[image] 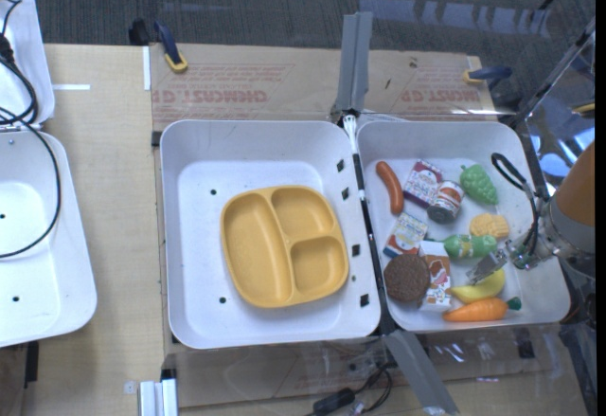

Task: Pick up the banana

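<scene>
- Two white bins sat side by side on the bench in the camera view; the right bin (540, 305) served as the landmark for all positions below.
- Inside the right bin, close to its front rim, lay the banana (481, 287), yellow and curved.
- Touching the banana on the side nearer the front rim was a carrot (478, 311); just beside the banana, toward the bin's left wall, lay a small carton (437, 280) and a brown cookie (407, 277).
- Farther back in the right bin lay a hot dog (389, 187), a can (445, 203) and green grapes (479, 184).
- The left bin (189, 244), next to the right bin's left wall, held a yellow divided plate (282, 245).
- At the right bin's right wall, the gripper (516, 256) hung low over the bin floor, just beside the banana; whether its tool was released or clenched could not be told, and nothing was seen grasped.
- Step in hand, by judgement: the approach, with the grasp not yet made.
- Next move, by judgement: a short shift toward the front rim to centre over the banana, then a descent. The carrot touching the banana called for a careful line.
</scene>
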You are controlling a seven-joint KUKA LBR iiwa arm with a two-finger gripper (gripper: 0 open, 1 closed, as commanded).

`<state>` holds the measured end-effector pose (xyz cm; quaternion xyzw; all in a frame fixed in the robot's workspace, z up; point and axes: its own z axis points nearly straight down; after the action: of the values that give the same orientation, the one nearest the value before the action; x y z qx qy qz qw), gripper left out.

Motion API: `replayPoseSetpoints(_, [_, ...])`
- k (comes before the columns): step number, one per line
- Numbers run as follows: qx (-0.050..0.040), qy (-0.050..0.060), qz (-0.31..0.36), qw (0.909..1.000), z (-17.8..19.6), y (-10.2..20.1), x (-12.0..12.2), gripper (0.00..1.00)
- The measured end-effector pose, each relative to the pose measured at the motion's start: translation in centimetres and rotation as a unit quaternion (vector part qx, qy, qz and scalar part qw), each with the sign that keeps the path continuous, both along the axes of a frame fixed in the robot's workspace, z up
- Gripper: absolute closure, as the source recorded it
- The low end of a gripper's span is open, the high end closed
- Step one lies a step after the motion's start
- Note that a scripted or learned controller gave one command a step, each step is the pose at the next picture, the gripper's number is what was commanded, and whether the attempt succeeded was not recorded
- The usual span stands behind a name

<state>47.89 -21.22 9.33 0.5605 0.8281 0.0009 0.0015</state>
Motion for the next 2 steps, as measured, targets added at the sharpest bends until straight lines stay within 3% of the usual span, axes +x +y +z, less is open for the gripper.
replayPoseSetpoints(1, [-0.0005, -0.001, -0.001, 1.0000, 0.95, -0.04, 0.05, 1.00])
replayPoseSetpoints(2, [-0.0005, -0.001, -0.001, 1.0000, 0.95, -0.05, 0.05, 0.00])
